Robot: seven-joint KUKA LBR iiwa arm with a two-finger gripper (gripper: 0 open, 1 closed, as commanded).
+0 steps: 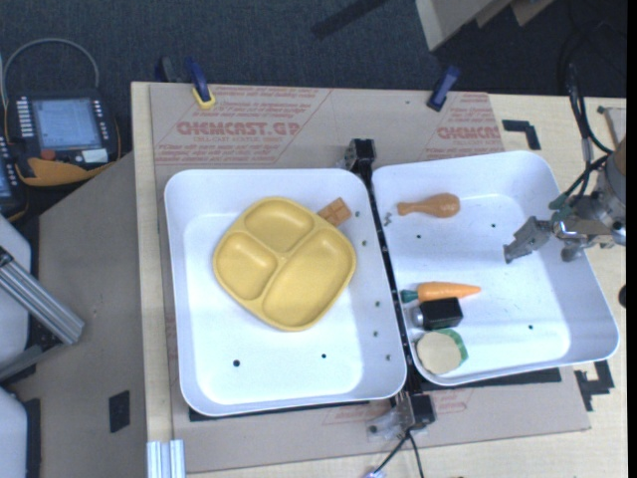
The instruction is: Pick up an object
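Note:
The right bin [557,337] holds a tan drumstick-shaped toy [430,206] near its back left. An orange carrot [448,291], a black block [440,314] and a round cream lid with a green rim [441,352] cluster along its left wall. My gripper [545,247] hovers over the right side of this bin, open, with nothing between its fingers. One grey finger [520,244] points left toward the bin's middle. The gripper is well apart from every object.
The left bin [199,357] carries a yellow divided plate [286,262] with a small brown block [334,210] at its back right edge. A divider with black clamps [360,154] separates the bins. A teach pendant [60,132] lies off the bench at the far left.

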